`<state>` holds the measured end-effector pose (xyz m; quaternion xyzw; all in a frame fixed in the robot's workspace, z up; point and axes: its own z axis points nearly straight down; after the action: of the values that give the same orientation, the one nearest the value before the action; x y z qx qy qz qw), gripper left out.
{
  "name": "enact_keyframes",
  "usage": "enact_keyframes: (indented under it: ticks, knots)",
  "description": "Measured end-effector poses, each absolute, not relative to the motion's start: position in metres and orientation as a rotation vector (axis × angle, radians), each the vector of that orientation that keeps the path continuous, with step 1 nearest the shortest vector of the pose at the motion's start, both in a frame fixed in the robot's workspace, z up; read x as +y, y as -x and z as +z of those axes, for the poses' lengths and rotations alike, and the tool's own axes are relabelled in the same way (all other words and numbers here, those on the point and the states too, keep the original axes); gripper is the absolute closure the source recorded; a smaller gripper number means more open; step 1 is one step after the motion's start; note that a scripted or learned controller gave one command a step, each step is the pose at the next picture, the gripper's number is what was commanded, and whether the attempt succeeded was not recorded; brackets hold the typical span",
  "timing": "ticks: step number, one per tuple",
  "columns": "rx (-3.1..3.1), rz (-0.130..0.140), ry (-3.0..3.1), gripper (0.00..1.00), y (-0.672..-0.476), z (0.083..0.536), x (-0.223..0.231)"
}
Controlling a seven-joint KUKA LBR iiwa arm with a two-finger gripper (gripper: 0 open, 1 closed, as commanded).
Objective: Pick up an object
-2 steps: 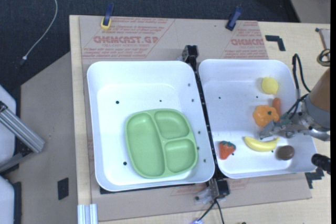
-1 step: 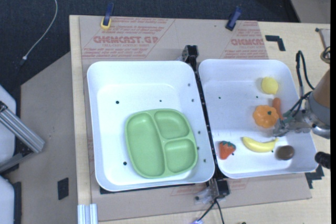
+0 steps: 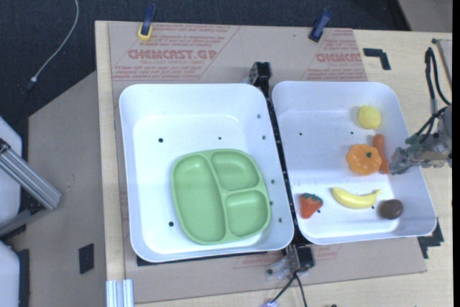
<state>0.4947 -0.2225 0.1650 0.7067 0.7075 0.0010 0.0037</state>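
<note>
A brown cardboard-topped bench (image 3: 215, 47) on dark carpet carries two shallow white bins: the left bin (image 3: 144, 176) holds a green three-compartment plastic plate (image 3: 219, 194), the right bin (image 3: 316, 111) toy food. There lie a yellow lemon (image 3: 369, 116), an orange pumpkin (image 3: 363, 159), a yellow banana (image 3: 353, 198), a red strawberry (image 3: 310, 204) and a brown kiwi (image 3: 390, 209). The gripper (image 3: 397, 163) sits at the bin's right wall just beside the pumpkin; whether its jaws are spread or pressed together I cannot tell.
</note>
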Motion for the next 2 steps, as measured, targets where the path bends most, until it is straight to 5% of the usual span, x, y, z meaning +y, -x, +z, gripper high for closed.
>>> enact_keyframes:
  ticks: [1, 2]
  knots:
    - [2.217, 0.004, -2.214, 1.00, -0.496, 0.219, -0.223]
    - [2.232, 0.003, -2.215, 1.00, -0.493, 0.225, -0.161]
